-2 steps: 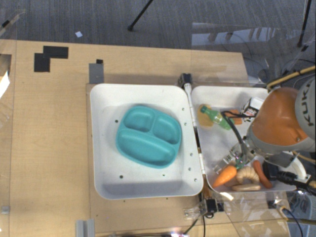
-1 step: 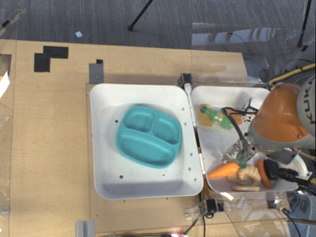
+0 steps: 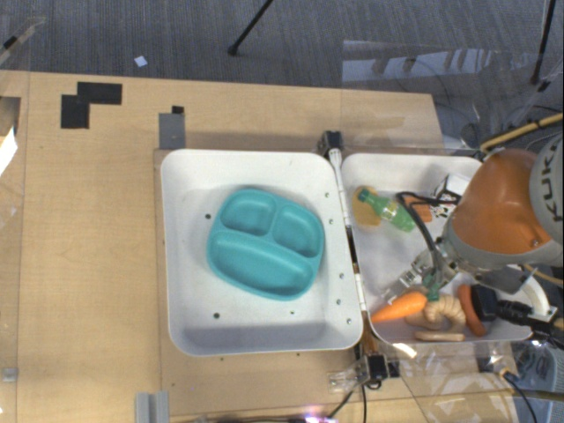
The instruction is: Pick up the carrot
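The smooth orange tapered carrot (image 3: pixel 401 307) lay near the near-left corner of the right white plastic bin (image 3: pixel 381 258), pointing left; the gripper (image 3: pixel 429 278) hovered just above its thick end. A glossy teal sectioned plate (image 3: pixel 264 243) sat in the left white bin (image 3: pixel 185 236).

The letters "KU" stand on the grey arm (image 3: pixel 548 192) at the frame's right edge

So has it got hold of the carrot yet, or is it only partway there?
Partway. Done: the arm has reached into the right bin, with the gripper just above the carrot. In hand: nothing visibly; the carrot lies on the bin floor beside other toy food. Left: grasp and lift it.
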### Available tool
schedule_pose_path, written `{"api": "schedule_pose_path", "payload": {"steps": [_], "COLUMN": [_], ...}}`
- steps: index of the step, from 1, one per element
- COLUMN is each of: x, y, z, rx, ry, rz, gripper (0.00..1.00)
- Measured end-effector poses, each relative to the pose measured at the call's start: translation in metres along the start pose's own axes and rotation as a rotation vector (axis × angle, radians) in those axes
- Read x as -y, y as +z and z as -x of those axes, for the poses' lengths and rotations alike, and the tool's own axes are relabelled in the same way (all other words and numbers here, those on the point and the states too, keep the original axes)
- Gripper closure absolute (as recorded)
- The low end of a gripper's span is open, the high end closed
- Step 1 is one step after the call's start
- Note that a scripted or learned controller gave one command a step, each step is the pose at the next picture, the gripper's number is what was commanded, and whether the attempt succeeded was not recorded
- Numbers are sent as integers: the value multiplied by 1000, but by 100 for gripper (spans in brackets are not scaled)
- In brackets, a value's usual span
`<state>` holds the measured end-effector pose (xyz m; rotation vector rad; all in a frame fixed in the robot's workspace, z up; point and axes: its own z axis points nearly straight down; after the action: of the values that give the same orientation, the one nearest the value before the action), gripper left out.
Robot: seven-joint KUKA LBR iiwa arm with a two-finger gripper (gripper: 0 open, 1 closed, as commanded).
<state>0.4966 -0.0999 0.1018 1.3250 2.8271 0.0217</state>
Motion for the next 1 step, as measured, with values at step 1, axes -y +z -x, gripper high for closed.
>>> {"api": "schedule_pose_path", "payload": {"steps": [1], "x": [-3], "y": [11], "z": [-7], "rx": [1], "ry": [-533], "rz": [-3], "gripper": [0]}}
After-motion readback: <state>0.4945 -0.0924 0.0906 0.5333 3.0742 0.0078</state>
